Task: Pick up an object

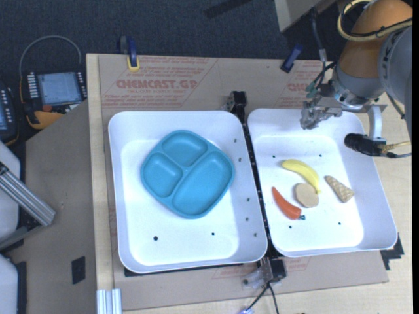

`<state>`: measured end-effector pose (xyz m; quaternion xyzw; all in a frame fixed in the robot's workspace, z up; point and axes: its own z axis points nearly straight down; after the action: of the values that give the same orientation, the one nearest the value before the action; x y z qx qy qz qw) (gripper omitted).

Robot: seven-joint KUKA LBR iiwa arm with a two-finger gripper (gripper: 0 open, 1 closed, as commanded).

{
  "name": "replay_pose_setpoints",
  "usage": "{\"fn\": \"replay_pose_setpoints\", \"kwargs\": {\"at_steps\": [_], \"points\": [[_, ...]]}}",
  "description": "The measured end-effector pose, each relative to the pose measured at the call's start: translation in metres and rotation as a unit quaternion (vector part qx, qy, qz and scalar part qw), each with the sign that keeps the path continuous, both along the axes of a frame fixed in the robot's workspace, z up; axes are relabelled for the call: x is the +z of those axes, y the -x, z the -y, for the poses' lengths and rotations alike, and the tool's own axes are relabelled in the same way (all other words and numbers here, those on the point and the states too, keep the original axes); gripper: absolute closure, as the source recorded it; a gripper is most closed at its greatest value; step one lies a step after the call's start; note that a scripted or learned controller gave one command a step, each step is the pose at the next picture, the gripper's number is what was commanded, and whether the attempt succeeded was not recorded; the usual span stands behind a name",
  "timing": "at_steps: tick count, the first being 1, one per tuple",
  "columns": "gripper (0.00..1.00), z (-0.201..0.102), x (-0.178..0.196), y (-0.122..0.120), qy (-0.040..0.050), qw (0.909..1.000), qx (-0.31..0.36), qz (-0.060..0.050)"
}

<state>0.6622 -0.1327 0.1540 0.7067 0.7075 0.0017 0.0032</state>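
Note:
In the right bin (366, 234) lie a yellow banana (302, 172), a red-orange carrot-like piece (286, 203), a round tan piece (306, 195) and a tan wedge (339, 188), grouped near the middle. My gripper (313, 120) hangs over the bin's far edge, above and behind the banana, well apart from all of them. Nothing shows between its fingers.
The left bin (131, 234) holds a blue sectioned plate (187, 173). A black clamp (237, 101) sits at the far end of the seam between the bins. Cardboard (196, 77) lies under both bins.

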Motion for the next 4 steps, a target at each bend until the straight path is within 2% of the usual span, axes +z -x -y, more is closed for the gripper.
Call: {"fn": "replay_pose_setpoints", "kwargs": {"at_steps": [1, 2, 3, 4], "points": [[1.0, 0.0, 0.064, 0.002, 0.0001, 1.0, 0.0, 0.001], [1.0, 0.0, 0.096, 0.001, -0.0001, 1.0, 0.0, 0.0], [1.0, -0.038, 0.091, 0.02, -0.0015, 1.0, 0.001, -0.005], [1.0, -0.083, 0.096, 0.035, -0.0019, 1.0, 0.002, -0.005]]}}
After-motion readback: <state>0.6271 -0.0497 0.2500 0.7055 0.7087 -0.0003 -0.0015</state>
